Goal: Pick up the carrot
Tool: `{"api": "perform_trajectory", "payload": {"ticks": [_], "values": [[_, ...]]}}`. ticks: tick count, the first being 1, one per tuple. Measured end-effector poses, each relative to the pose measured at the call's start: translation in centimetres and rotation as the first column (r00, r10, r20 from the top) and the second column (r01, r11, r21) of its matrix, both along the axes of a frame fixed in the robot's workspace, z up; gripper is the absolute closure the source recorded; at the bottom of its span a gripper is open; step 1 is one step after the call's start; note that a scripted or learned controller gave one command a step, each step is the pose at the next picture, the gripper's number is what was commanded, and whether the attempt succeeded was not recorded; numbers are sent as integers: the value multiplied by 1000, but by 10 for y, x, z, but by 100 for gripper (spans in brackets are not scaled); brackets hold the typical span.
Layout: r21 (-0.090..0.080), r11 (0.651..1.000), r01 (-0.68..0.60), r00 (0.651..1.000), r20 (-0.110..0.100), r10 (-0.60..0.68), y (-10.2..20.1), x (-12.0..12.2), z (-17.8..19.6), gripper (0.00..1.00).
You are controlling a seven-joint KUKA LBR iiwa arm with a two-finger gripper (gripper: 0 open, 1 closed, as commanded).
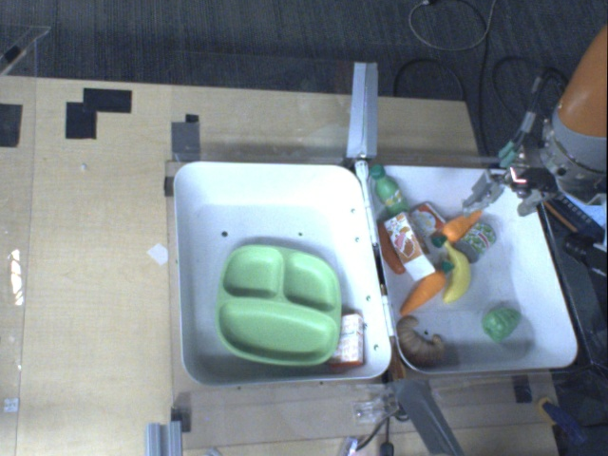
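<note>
1. Fingers of the gripper [502, 184] hang spread apart over the far right corner of the right bin [556, 297], with nothing between them.
2. Wooden surface [95, 255]: carries two white bins side by side; the left bin [199, 274] holds a green divided plate [280, 304].
3. Arm [581, 126]: enters from the right, grey with an orange band, wrist angled down and leftward toward the bin.
4. Two carrots lie in the right bin: upper carrot [458, 226], just below the gripper; lower carrot [423, 293], touching a banana [458, 274].
5. Progress, as judged: neither carrot is grasped or lifted; descent, closing and lifting all remain.
</note>
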State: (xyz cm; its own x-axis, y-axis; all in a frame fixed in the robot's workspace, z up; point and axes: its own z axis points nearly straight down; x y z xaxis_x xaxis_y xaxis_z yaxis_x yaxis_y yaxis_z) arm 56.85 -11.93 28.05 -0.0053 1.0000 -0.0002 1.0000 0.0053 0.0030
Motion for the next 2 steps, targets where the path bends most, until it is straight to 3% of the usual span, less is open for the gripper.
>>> {"api": "perform_trajectory", "payload": {"ticks": [1, 2], "values": [[-2, 970, -241, 970, 3, 241, -7, 18, -153, 0], [-3, 946, -326, 945, 4, 326, -13, 27, -100, 0]]}}
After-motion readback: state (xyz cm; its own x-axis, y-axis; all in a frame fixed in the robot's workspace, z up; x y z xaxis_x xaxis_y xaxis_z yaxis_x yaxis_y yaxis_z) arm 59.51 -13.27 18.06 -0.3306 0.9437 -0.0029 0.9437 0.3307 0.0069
